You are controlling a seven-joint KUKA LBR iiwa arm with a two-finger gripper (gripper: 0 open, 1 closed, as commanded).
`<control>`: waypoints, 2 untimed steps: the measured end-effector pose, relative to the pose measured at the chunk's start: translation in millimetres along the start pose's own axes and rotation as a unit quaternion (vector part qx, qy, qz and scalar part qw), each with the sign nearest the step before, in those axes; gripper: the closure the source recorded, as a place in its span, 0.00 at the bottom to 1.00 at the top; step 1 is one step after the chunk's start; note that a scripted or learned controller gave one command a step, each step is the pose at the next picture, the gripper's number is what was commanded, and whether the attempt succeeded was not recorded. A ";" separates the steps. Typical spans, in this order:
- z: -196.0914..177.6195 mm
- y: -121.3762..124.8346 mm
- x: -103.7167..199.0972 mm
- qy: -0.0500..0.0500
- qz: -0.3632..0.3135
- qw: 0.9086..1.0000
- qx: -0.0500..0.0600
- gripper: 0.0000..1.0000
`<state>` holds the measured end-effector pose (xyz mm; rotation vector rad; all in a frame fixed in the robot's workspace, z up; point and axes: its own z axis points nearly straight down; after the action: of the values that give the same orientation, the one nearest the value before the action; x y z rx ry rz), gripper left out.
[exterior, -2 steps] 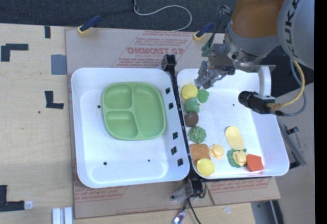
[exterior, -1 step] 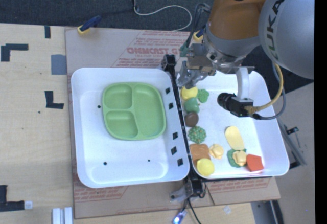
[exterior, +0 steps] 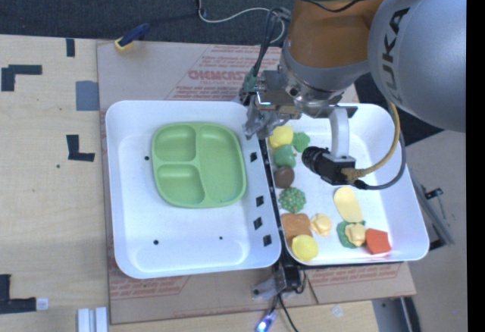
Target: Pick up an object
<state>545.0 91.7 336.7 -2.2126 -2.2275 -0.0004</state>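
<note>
Fingers hidden under my gripper [exterior: 276, 122], so I cannot tell their state, as it hangs over a yellow toy [exterior: 281, 136] in the right bin [exterior: 394, 209], beside the green divided plate [exterior: 200, 164].

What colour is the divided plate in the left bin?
Light green; the divided plate shows clearly in the camera view.

Lab test cell: my arm [exterior: 379, 20] above two white bins [exterior: 129, 171] on cardboard sheeting [exterior: 182, 73], loose cable [exterior: 227, 16] beyond, toy food [exterior: 303, 205] beneath me.
</note>
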 end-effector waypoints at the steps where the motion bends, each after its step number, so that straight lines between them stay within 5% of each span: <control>1: -86.0 -4.4 -41.4 -0.001 0.004 1.000 -0.005 1.00; 2: -127.2 -63.9 -36.1 0.000 0.002 1.000 -0.001 1.00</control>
<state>481.5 55.0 464.0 -2.2179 -2.2254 -0.0028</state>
